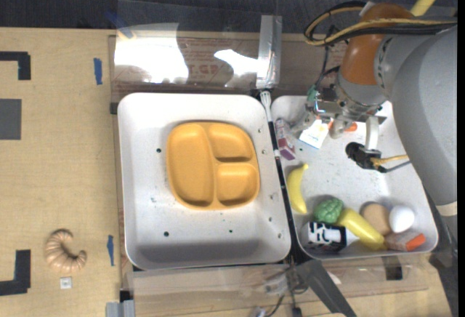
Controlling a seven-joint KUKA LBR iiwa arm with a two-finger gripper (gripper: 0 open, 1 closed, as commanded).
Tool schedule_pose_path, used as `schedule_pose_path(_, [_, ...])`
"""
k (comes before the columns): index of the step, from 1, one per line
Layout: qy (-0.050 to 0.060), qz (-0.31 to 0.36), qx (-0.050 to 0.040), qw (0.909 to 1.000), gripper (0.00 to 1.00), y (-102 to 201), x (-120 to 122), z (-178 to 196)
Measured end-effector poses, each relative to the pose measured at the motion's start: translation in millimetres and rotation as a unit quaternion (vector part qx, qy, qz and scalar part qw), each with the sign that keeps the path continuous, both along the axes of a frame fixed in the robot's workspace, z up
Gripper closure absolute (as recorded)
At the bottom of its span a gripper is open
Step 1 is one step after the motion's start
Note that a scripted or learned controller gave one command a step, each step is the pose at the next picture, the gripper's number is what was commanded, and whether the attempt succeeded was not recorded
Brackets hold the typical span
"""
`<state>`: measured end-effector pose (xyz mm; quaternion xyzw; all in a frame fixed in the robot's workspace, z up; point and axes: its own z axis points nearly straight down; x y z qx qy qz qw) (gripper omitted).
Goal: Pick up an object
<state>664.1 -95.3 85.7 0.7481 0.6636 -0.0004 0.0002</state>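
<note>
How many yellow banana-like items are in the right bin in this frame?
2. One banana lies near the right bin's left wall; a second yellow piece lies lower down, between the green item and the tan egg. The arm may hide more.

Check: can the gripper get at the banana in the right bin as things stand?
Probably yes. The banana lies uncovered by the right bin's left wall, with the gripper above the same bin. The close wall may crowd one finger.
</note>
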Motion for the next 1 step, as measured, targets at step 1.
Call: schedule_pose_path(1, [0.000,-0.100,-0.0003,0.9950,0.00,-45.0,3.2,31.0])
